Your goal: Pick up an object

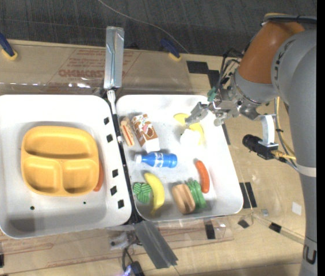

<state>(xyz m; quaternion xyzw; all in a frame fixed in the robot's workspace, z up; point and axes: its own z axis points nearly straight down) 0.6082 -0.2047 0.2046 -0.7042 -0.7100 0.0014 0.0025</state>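
Note:
My gripper [203,114] hangs over the far right part of the right bin [225,171], just above a yellow and white toy [190,127] near the bin's back wall. Nothing shows held in it. Toy food lies in the same bin: a hot dog [126,133] and a brown and white carton [145,130] at the left, and a blue bottle [159,160] in the middle. Near the front are a banana [157,192], a green item [141,194], a bun [182,198] and a red sausage [202,176].
The left bin [7,119] holds a yellow compartment tray [61,158]. A metal bar [114,56] rises at the back between the bins. The arm's grey links and orange band [263,48] fill the upper right, with cables beside the right bin.

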